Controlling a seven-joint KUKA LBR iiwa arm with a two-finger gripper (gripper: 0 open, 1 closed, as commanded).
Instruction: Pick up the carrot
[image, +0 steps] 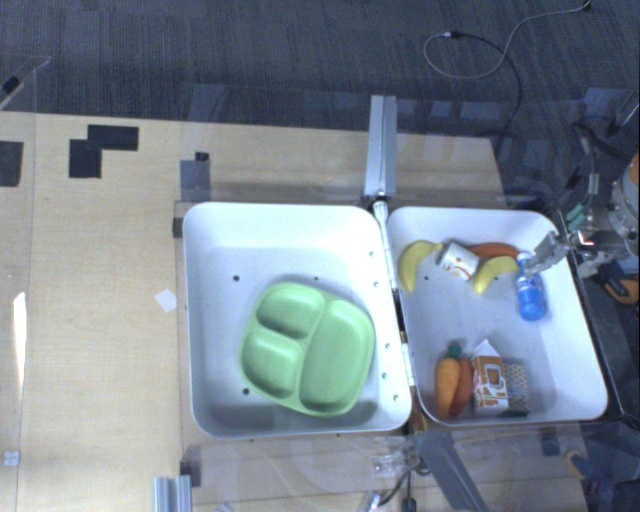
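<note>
Nearest the camera, the carrot (447, 384) lies at the front of the right bin (585, 345), touching a small orange carton (492, 385). At that bin's back sit 2 bananas (417, 262), a can (458, 260) and a blue bottle (530, 298). Left bin (210, 320) holds a green divided plate (306, 347). Both rest on a pale wooden bench (90, 320) over dark carpet (250, 50). Whether the gripper (600, 240), at the right bin's far corner, is spread or closed cannot be told.

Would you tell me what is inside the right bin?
The right bin holds a carrot, a carton, a blue bottle, bananas and a can. An orange item behind the can is partly hidden.
</note>
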